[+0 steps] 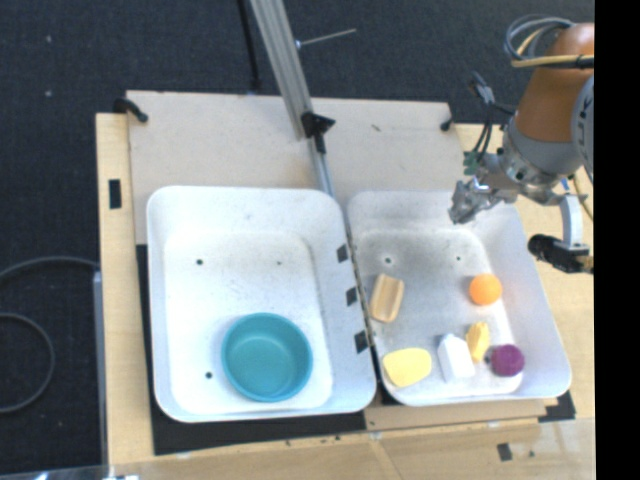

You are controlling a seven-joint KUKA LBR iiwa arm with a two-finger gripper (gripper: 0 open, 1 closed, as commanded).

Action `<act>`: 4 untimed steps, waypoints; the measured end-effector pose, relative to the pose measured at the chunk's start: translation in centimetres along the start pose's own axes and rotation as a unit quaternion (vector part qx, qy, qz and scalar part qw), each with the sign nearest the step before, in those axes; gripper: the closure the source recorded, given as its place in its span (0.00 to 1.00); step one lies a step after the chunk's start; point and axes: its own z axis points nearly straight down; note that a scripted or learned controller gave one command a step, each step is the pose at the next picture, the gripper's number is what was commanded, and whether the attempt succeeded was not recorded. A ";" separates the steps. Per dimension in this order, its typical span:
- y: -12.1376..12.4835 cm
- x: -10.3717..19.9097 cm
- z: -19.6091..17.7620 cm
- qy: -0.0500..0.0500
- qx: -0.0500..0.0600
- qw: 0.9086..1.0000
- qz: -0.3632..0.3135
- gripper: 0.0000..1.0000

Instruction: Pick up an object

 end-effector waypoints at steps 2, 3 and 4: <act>2.4 9.7 0.2 0.001 0.002 1.000 -0.002 1.00; 2.4 15.7 -1.2 0.002 0.001 1.000 -0.003 1.00; 2.3 20.5 -1.8 0.001 0.001 1.000 -0.002 1.00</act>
